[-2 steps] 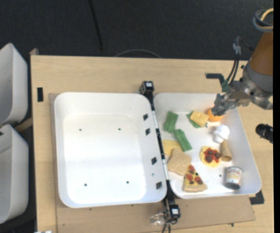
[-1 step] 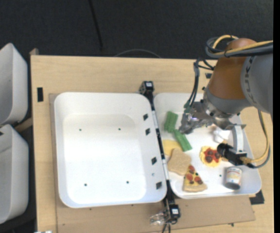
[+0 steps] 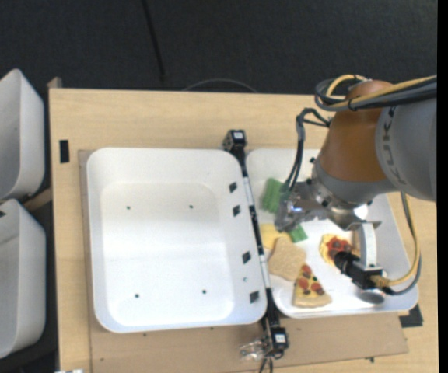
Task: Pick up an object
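Arm (image 3: pixel 364 146) low inside right bin (image 3: pixel 274 162). Gripper (image 3: pixel 290 214) sits over green piece (image 3: pixel 272 193), close to bin's left wall. Open or closed: cannot tell.

Likely target is green piece. Centre on it, descend straight, close only once piece sits between tips, then lift vertically.

Left bin (image 3: pixel 169 231) alongside; dividing wall near, cramps approach from that side. Bread slice (image 3: pixel 286 259) just beside gripper, pizza slice (image 3: pixel 309 287) and round red-topped piece (image 3: pixel 335 249) near. Risk: nudging neighbours or catching two.
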You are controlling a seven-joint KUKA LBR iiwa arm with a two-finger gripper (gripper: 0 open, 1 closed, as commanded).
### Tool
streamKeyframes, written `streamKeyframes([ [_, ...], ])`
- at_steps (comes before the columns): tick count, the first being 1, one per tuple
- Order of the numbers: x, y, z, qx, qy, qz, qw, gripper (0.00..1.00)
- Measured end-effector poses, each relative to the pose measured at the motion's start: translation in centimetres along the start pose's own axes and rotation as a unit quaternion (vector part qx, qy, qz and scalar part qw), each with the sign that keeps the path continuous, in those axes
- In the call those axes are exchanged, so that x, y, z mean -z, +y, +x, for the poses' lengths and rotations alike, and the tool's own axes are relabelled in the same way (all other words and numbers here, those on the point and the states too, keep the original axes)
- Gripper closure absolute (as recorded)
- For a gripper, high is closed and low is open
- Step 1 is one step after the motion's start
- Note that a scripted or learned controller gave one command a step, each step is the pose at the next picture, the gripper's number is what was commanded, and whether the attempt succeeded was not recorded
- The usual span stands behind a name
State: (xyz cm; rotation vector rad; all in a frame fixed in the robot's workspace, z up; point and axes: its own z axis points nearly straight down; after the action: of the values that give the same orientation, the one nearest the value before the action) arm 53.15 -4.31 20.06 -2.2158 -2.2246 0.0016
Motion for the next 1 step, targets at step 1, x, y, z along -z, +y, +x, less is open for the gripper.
streamKeyframes([
  [1,0.02,-2.45,-1.76,-0.003,-0.001,-0.001,1.0,1.0],
])
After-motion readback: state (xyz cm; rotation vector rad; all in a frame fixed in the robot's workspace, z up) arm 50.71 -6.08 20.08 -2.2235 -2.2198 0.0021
